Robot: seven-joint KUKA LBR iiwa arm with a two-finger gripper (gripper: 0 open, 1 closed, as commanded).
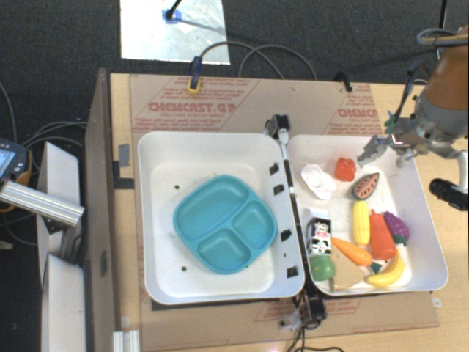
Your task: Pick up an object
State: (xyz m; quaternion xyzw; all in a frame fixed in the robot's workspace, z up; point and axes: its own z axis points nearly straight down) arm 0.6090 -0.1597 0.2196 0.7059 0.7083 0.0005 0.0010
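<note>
End effector (387,147) above the right bin's far edge, fingers spread, holding nothing. Just below and left of it — the orange-red toy (345,169); the seed-faced slice (366,185) directly below, long axis slanting up toward it.

Dark carpet floor (58,42); pale square sheet (172,20) on it; wooden bench (220,101); cables (256,53) trailing.
</note>
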